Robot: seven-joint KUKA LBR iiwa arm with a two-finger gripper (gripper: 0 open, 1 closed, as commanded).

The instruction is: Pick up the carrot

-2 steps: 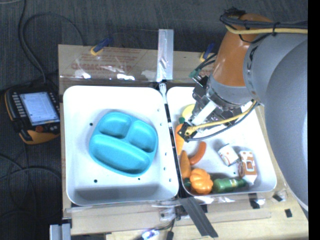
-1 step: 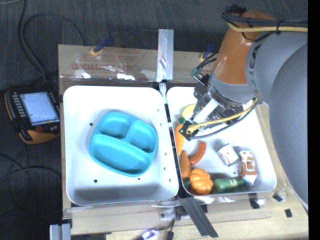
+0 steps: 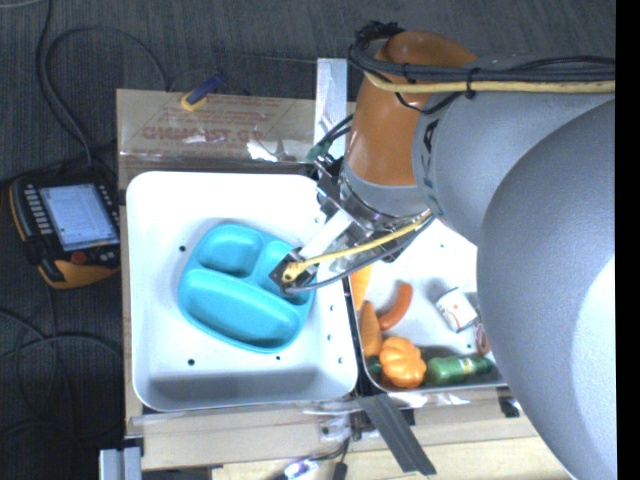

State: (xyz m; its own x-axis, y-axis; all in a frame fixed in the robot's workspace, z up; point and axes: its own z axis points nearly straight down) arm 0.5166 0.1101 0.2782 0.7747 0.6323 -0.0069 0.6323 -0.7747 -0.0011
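The carrot [image 3: 369, 328] is a short orange root lying in the right bin [image 3: 440, 253], close against its left wall. The grey and orange arm reaches in from the right and hangs over the divide between the two bins. Its gripper [image 3: 340, 223] is above and a little to the left of the carrot, mostly hidden under the wrist. The arm covers much of the right bin.
A red pepper [image 3: 398, 304], an orange pumpkin-like toy [image 3: 401, 362], a green bottle [image 3: 459, 369] and a small white can [image 3: 456, 309] share the right bin. A blue divided dish [image 3: 240, 288] lies in the left bin [image 3: 160, 368]. A pendant [image 3: 68, 223] sits on the floor at left.
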